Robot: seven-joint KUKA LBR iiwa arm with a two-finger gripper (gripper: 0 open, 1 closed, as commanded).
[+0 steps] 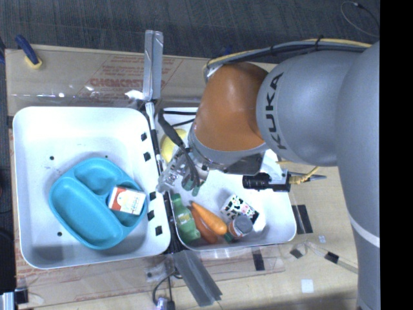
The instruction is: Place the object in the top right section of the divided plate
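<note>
I have the hand [182, 176] hanging over the edge of the right bin [284, 228], close against the wall it shares with the left bin [64, 128]. From this angle I cannot tell whether it is open or closed, and I see nothing clearly gripped in it.

Just below the hand lie a green bottle [184, 217] and a carrot [210, 219], touching each other. A yellow fruit [169, 148] is tucked behind the hand, half hidden by the arm [232, 115]. A little further out sit a cow-patterned toy [237, 206] and a small can [242, 227], side by side.

Across the shared wall, near the hand, the small carton [128, 201] lies flat in the section of the blue divided plate [77, 205] closest to the hand. I take the carton to be the task's thing, and that section looks to me like the right one, so the placing may be done.

If I must regrip it, I expect it to be light, fairly stiff cardboard that crushes under a hard squeeze. I would pinch it across its narrow sides from above.

The bins are smooth white plastic, and the plate rim and bin wall leave little room around the carton. Beyond them I see the pale table [77, 63], then the dark floor [193, 5].
</note>
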